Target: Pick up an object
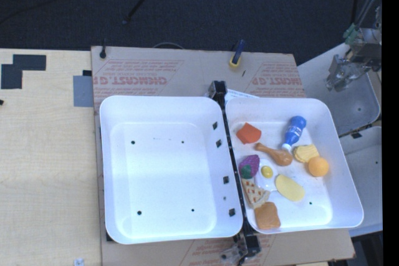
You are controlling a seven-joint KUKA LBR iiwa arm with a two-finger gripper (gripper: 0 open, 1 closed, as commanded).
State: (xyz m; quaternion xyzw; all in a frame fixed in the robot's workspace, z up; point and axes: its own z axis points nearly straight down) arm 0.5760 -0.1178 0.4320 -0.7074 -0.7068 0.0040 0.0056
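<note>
The right bin (340, 196) holds several toy foods. Among them are a red block (249, 133), a blue bottle (294, 131), a brown drumstick (274, 154), an orange ball (318, 166) and a flat yellow piece (289, 187). A purple piece (249, 165), a waffle-like wedge (254, 194) and a tan toast slice (267, 215) lie near the divider. My gripper (341, 75) hangs at the far right, beyond the right bin's back corner and well away from every toy. Nothing shows in it.
The left bin (156, 171) stands beside the right one on a cardboard sheet (156, 75). A blue and yellow clamp (236, 54) sits at the cardboard's back edge. A grey plate (358, 109) lies under the gripper at the right.
</note>
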